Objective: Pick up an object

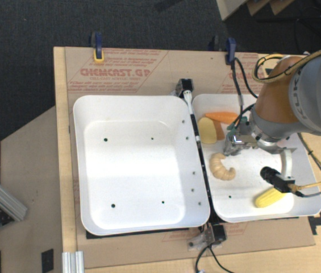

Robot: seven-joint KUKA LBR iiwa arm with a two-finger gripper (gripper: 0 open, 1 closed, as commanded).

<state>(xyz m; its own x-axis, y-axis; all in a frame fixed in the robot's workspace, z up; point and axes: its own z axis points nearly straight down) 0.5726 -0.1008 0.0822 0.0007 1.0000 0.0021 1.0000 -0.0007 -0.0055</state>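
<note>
- Two bins on the worktop (120, 67); left bin (132, 164) has open floor wall to wall.
- Right bin (245, 201) holds four items: croissant (222, 168), pale wedge (208, 130), orange piece (221, 117), yellow piece (268, 197).
- Pincer (232, 143) sits at 1 o'clock of the croissant, near the dividing wall; grip state cannot be told.

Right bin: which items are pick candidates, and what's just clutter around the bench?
Pick candidates, all in the right bin:
croissant
yellow wedge
orange piece
yellow corn-like piece
gripper, hovering above them

Not part of the job:
left bin
blue clamps
cables
</note>
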